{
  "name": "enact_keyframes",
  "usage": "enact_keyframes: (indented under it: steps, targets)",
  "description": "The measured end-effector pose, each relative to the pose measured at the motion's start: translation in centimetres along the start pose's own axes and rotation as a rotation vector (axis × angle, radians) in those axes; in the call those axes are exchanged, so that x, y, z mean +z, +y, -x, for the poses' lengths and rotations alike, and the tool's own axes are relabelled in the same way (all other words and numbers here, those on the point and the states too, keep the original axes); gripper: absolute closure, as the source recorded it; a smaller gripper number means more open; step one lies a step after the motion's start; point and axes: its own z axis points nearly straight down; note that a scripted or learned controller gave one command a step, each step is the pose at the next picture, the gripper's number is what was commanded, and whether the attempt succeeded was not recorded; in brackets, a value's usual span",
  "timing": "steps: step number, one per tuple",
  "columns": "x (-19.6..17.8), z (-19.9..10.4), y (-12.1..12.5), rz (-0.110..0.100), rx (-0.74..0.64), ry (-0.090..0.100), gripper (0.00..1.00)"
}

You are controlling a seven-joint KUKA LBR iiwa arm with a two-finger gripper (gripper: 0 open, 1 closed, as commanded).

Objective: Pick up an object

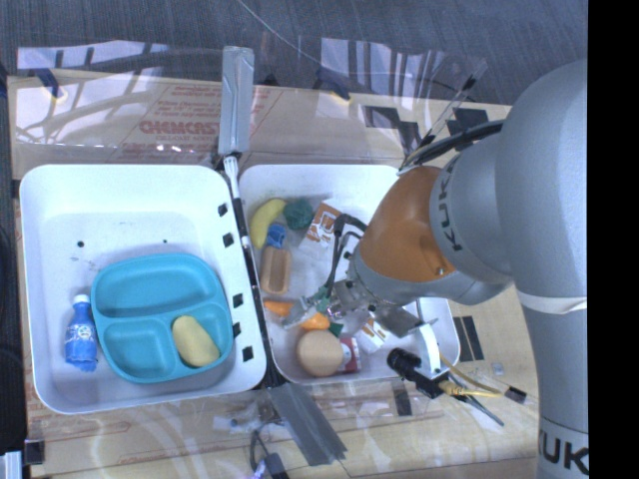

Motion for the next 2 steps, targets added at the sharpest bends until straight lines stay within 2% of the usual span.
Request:
enact_keyframes:
  steps: [1, 2]
  targets:
    - [-0.9, 0.0, 0.0, -0.001, -0.006, 0.0, 1.0]
    - [-10.3, -5.6, 4.7, 0.006, 0.094, 0.0, 1.0]
